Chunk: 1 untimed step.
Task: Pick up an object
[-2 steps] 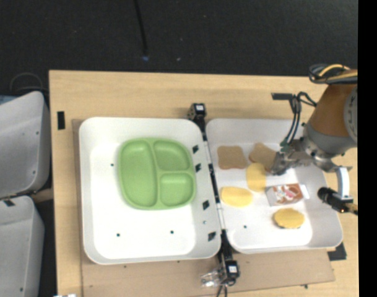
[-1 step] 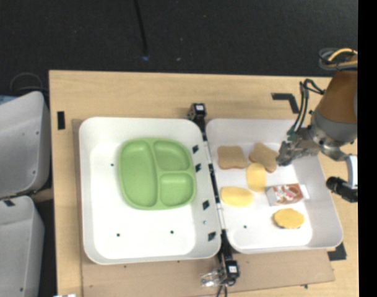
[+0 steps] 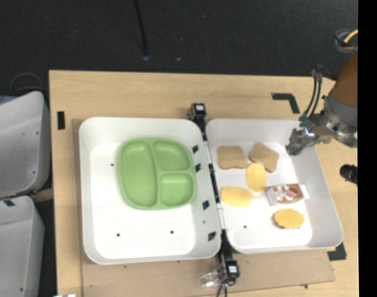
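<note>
The right bin (image 3: 318,228) holds several food pieces: two tan biscuits (image 3: 231,157) (image 3: 265,156), a pale yellow piece (image 3: 256,177), a yellow oval (image 3: 237,196), an orange-yellow round (image 3: 289,218) and a small red-and-white packet (image 3: 285,193). My gripper (image 3: 298,140) hangs at the bin's upper right edge, right of the biscuits and apart from them. Nothing shows between its fingers.
The left bin (image 3: 101,228) holds a green divided plate (image 3: 156,173). Black clips (image 3: 197,111) sit along the seam between the bins. The wooden bench (image 3: 114,91) surrounds both bins. A grey-white object (image 3: 15,147) stands at the far left.
</note>
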Each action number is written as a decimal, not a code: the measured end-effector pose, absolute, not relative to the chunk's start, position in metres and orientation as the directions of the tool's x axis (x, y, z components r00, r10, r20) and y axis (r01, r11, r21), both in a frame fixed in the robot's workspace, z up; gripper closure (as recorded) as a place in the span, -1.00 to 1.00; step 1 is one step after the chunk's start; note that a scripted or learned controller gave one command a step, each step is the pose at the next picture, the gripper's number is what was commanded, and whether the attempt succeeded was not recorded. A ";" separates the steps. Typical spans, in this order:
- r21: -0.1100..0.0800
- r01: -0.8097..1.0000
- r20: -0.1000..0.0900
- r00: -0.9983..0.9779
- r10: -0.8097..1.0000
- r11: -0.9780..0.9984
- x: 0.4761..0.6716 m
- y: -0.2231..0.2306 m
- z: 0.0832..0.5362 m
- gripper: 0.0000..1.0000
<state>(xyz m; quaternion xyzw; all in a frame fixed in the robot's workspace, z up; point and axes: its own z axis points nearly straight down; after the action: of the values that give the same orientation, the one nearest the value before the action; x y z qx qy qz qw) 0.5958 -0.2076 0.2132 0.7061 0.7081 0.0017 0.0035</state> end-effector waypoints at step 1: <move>0.001 1.000 0.000 -0.006 1.000 0.006 0.595 -0.156 0.214 1.00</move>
<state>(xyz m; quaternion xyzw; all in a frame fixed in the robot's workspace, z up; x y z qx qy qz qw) 0.5951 -0.1561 0.2136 0.7050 0.7092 0.0005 0.0003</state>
